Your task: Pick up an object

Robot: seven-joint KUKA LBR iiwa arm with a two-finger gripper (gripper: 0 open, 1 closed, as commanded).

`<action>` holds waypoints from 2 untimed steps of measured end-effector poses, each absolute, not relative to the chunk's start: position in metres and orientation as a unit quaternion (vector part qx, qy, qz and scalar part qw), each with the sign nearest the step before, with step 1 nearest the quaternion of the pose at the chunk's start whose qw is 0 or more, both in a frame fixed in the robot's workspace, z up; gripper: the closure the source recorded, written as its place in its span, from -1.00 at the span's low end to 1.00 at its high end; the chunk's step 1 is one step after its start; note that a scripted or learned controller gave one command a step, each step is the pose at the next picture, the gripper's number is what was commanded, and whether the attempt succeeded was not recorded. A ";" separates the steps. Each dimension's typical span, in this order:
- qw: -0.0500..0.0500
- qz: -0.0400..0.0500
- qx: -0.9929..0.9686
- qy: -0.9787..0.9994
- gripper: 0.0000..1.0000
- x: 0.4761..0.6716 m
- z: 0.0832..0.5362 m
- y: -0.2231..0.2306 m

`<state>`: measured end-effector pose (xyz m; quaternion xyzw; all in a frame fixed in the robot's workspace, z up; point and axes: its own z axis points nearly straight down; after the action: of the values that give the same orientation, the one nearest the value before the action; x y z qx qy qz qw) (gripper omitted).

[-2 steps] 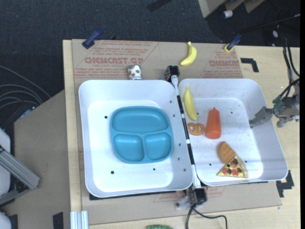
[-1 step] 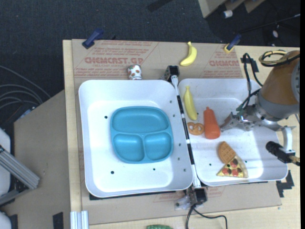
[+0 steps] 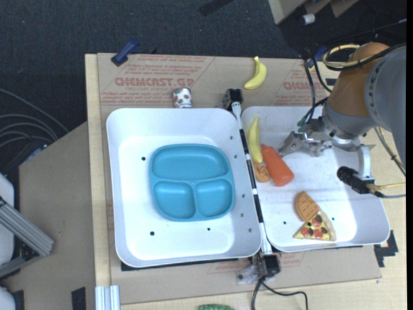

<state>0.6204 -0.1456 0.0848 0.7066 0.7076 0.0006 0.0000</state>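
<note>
The right bin (image 3: 361, 221) holds several toy foods. An orange carrot (image 3: 277, 166) lies by its left wall, beside a yellow banana (image 3: 254, 139) and a small orange piece (image 3: 261, 172). A brown biscuit (image 3: 306, 204) and a pizza slice (image 3: 315, 228) lie near the front. My gripper (image 3: 304, 141) hangs low over the back of this bin, just right of the carrot's upper end, with nothing seen in it. The grey arm with its orange band (image 3: 352, 89) comes in from the right.
The left bin (image 3: 129, 141) holds a blue divided plate (image 3: 191, 179). Behind the bins, on the cardboard, lie a second banana (image 3: 256, 75), a small patterned cup (image 3: 182, 97) and a blue object (image 3: 124, 52). Cables trail by the arm.
</note>
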 end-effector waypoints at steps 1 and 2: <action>0.001 0.000 0.706 0.708 1.00 0.621 0.095 -0.146; 0.001 0.000 0.706 0.708 -1.00 0.621 0.095 -0.146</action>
<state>0.6206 -0.1460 0.0948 0.7063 0.7080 0.0001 0.0007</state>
